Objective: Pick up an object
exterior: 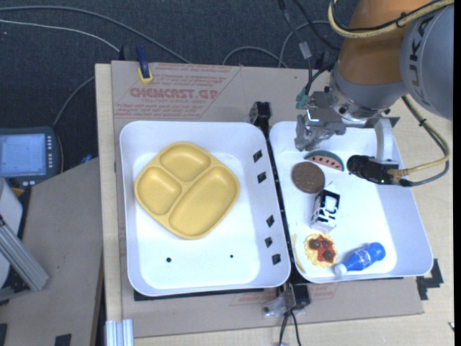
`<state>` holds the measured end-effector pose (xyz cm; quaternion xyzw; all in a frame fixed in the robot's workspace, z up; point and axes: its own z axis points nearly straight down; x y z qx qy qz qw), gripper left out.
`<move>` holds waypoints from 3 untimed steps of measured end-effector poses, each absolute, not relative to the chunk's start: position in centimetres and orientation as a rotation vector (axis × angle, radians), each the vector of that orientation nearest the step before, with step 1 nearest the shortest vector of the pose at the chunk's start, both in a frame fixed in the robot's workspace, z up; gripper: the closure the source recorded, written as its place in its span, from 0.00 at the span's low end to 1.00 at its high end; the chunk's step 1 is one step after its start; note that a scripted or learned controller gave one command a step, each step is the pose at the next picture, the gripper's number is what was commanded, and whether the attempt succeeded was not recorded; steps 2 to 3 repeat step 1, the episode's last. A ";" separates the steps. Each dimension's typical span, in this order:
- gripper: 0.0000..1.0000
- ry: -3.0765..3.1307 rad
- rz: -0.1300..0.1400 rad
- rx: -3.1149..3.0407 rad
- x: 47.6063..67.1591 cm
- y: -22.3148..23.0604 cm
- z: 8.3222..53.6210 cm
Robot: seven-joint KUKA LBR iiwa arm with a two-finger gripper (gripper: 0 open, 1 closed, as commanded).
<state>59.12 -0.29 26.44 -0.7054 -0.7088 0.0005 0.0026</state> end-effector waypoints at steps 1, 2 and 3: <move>1.00 -2.223 0.003 -2.212 58.3 4.0 24.7; 1.00 -2.223 0.003 -2.212 58.3 4.0 24.7; 1.00 -2.223 0.003 -2.212 58.3 4.0 24.7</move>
